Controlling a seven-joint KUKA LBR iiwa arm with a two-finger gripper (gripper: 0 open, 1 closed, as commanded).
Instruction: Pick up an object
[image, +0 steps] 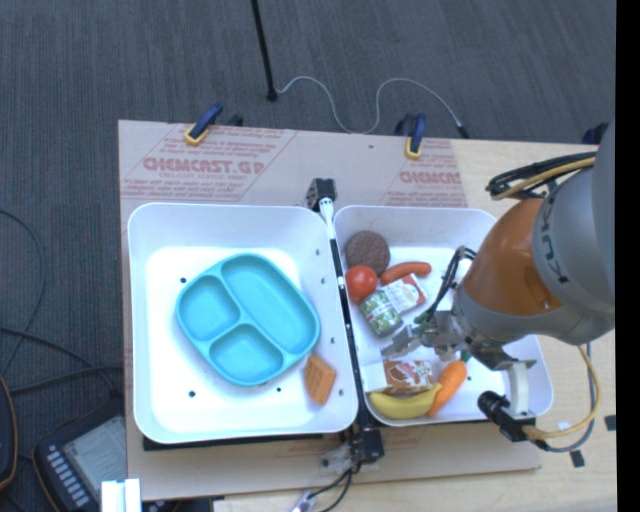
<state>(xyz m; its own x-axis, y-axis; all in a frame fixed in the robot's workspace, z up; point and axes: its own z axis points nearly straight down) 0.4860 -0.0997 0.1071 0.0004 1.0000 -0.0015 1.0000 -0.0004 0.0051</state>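
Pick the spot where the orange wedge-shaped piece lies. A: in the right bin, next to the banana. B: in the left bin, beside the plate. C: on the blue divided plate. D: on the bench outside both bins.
B: the orange wedge lies on the white floor of the left bin, just off the lower right edge of the blue plate.

Well beyond my jaws, the brown cardboard sheet (250, 165) under the bins reads "CHEMCAST GP" in red; a second, fainter print sits nearer.
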